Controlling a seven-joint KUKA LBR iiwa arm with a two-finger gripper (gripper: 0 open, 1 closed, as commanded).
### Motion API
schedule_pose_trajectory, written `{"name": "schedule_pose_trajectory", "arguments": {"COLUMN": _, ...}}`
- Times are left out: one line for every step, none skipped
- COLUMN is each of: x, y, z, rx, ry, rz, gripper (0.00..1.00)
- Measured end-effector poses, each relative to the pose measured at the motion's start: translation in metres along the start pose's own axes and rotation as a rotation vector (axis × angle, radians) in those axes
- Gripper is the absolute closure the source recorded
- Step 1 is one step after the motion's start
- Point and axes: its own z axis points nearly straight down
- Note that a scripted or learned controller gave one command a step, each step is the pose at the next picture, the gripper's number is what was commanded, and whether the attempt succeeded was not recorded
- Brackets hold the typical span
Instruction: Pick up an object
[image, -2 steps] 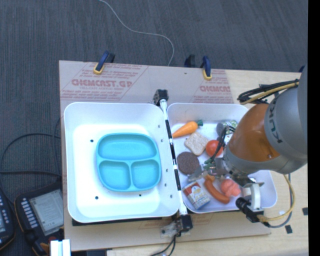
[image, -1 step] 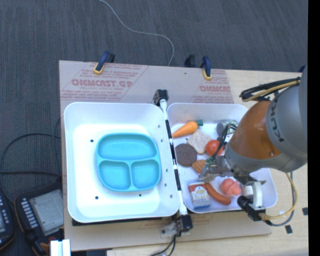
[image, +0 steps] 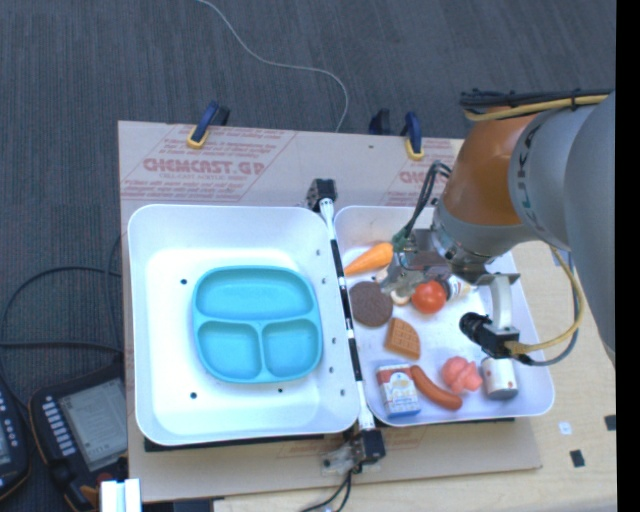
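— Orange-banded wrist fills the near right; under it the gripper (image: 420, 285) hangs low in the right bin (image: 535, 395). Jaws? Can't tell from up here.

— And the target?

— Red tomato (image: 430, 297), just beside the gripper, a touch right and toward us. Toy carrot (image: 368, 259) lies left, pointing left. Brown cookie (image: 371, 304) beyond that. Blue tray (image: 258, 323) sits in the left bin.

The arm (image: 520, 170) is running off the frame's right edge and covering the far right corner of the right bin (image: 535, 395). Its wrist is hiding the gripper (image: 412, 285) fingers, leaving their spacing unreadable. A dark device (image: 8, 440) is being cut off at the left edge, and the label on the small carton (image: 400, 390) is too small to read.
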Motion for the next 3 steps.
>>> {"name": "schedule_pose_trajectory", "arguments": {"x": -0.001, "y": -0.001, "z": 0.001, "rx": 0.002, "ry": -0.001, "rz": 0.001, "gripper": 0.0}}
{"name": "schedule_pose_trajectory", "arguments": {"x": -0.052, "y": -0.022, "z": 0.062, "rx": 0.005, "ry": -0.001, "rz": 0.003, "gripper": 0.0}}
{"name": "schedule_pose_trajectory", "arguments": {"x": -0.045, "y": -0.071, "z": 0.104, "rx": -0.008, "ry": -0.002, "rz": 0.001, "gripper": 0.0}}
